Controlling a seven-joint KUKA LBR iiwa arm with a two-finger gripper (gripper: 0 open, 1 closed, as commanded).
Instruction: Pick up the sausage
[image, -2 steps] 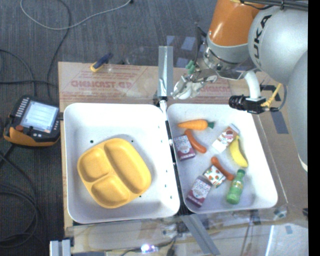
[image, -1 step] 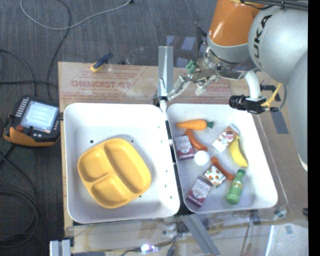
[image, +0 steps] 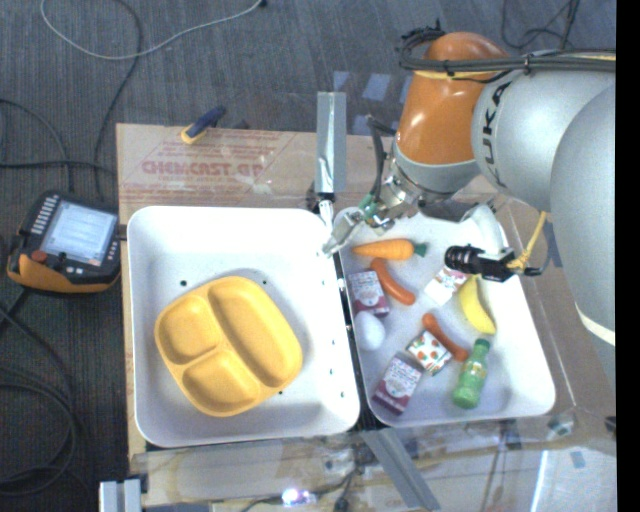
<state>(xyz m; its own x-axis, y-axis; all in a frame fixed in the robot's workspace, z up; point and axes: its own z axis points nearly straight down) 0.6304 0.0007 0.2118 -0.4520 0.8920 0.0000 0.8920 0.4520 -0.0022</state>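
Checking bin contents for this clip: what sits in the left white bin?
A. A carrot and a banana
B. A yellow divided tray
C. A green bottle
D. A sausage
B: the yellow divided tray lies alone in the left bin, while the carrot, sausage, banana and green bottle all lie in the right bin.

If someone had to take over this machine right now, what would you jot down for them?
Hand: at the right bin's top-left corner, above the toys, holding nothing visible.
Sausage: lying in the right bin, just below the carrot; a second, similar one lies lower, by the juice carton.
Yellow tray: in the left bin.
Done: nothing lifted.
Left: lower onto a sausage, grip, lift.
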